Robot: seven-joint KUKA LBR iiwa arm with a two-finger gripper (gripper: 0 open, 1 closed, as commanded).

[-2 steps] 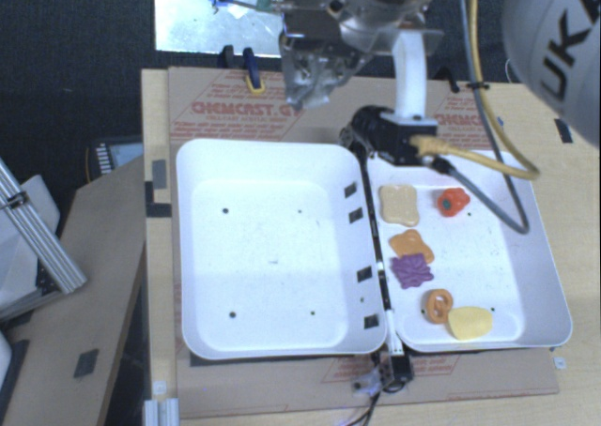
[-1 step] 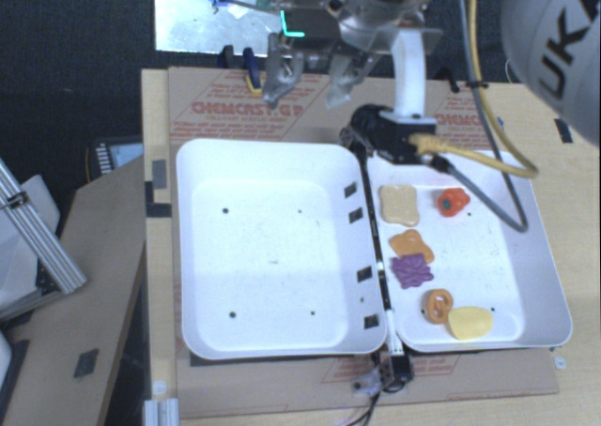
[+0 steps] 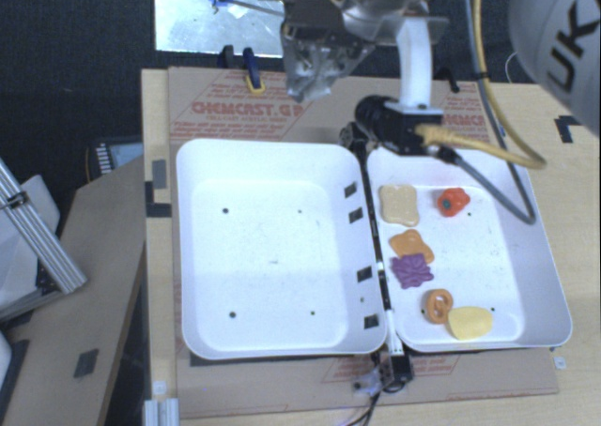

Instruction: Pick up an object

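Observation:
My gripper (image 3: 310,77) hangs high above the far edge of the left bin (image 3: 263,330), well clear of the bench, with nothing seen between its fingers. In the right bin (image 3: 526,255) lie several small things: a pale beige slice (image 3: 399,205), a red piece with a green top (image 3: 454,202), an orange piece (image 3: 411,245), a purple cluster (image 3: 412,271), a brown ring (image 3: 438,305) and a yellow piece (image 3: 470,323). All of them sit in the bin's left half, to the right of and nearer than the gripper.
The two white bins meet at a black hinged seam (image 3: 371,236). A cardboard sheet (image 3: 235,105) lies under them. An aluminium rail (image 3: 33,227) leans at the far left. A yellow cable (image 3: 488,147) and grey hose cross the right bin's far corner.

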